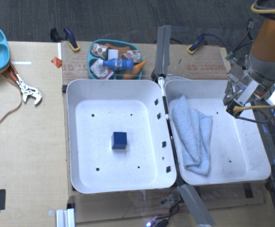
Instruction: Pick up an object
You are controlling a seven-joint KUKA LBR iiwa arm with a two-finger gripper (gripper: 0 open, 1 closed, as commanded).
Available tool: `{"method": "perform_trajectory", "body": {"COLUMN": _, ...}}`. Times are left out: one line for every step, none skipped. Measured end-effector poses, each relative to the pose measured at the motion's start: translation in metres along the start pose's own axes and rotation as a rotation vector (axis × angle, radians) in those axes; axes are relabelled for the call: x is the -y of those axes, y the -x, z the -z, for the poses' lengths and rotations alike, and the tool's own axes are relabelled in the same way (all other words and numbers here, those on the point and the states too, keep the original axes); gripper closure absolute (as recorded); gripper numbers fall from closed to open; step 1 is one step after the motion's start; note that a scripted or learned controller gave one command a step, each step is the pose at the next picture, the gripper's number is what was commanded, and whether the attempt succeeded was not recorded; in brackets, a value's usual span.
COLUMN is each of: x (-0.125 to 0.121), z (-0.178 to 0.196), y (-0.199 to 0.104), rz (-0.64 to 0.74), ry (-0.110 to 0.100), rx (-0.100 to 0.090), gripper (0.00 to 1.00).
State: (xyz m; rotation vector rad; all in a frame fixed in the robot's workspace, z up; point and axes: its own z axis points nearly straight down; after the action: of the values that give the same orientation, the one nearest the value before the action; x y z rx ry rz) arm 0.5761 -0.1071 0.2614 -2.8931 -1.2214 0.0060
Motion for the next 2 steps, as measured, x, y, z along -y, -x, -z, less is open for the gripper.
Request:
{"method": "perform_trajectory", "body": {"x": -0.0057, "z": -0.0342, "y": 0.0422, "rz": 0.198, "ry": -0.002, "rx": 0.0, "gripper": 1.0}}
{"method": "perform_trajectory", "body": {"x": -0.0058, "z": -0.034, "y": 0.0422, "rz": 0.198, "ry": -0.001, "rx": 0.0, "gripper": 0.0}}
